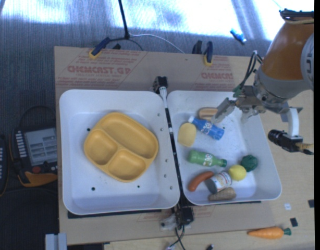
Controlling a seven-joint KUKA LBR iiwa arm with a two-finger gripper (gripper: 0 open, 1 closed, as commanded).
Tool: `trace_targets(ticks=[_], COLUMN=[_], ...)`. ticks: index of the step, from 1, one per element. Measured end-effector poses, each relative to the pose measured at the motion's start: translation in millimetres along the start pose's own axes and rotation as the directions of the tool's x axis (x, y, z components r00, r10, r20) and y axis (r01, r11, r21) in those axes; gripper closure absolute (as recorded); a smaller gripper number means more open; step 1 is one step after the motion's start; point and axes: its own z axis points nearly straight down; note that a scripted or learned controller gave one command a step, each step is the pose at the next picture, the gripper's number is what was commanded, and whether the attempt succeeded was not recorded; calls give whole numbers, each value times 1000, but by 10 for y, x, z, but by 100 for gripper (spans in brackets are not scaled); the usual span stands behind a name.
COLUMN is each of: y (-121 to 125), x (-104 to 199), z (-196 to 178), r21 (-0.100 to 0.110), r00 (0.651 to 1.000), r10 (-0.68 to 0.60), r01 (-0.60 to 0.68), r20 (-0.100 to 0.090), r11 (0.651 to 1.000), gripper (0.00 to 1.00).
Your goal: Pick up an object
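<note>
No object has been lifted: every item rests on a bin floor or on the table, and the pick remains to be done. The pincer (238, 108) hangs over the back part of the right bin (264, 155), reaching in from the right; one grey finger (223, 110) slants down toward the blue bottle (208, 128) and a second finger (252, 110) stands well apart from it, so the fingers read as spread, with nothing between them. The fingertip appears near the blue bottle's upper end, but contact cannot be confirmed from this angle. Just behind the bottle lies a hot dog bun (207, 112); beside it, toward the bin divider, sits a yellow rounded fruit (187, 134). Nearer the front of the same bin lie a green bottle (207, 159), a lemon (236, 172), a dark green vegetable (249, 162), a small can (220, 182), an orange-red sausage (200, 179) and a brown potato (222, 194). The left bin (76, 191) holds a yellow divided plate (121, 146). A toy carrot (267, 233) lies on the table outside the bins. Remaining steps, as judged: descend on one item, probably the blue bottle, close on it, and raise it.
</note>
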Motion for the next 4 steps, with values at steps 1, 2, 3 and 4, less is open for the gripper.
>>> trace_targets(ticks=[1,2,3,4], y=[271,577,585,289], x=[187,74,63,515], z=[1060,1485,1373,553], r21=[-1,-1,-5,-2], r00=[1000,1000,1000,1000], r10=[0,0,0,-1], r01=[0,0,0,1], r20=[0,1,4,0], r11=[1000,1000,1000,1000], gripper=[0,0,100,100])
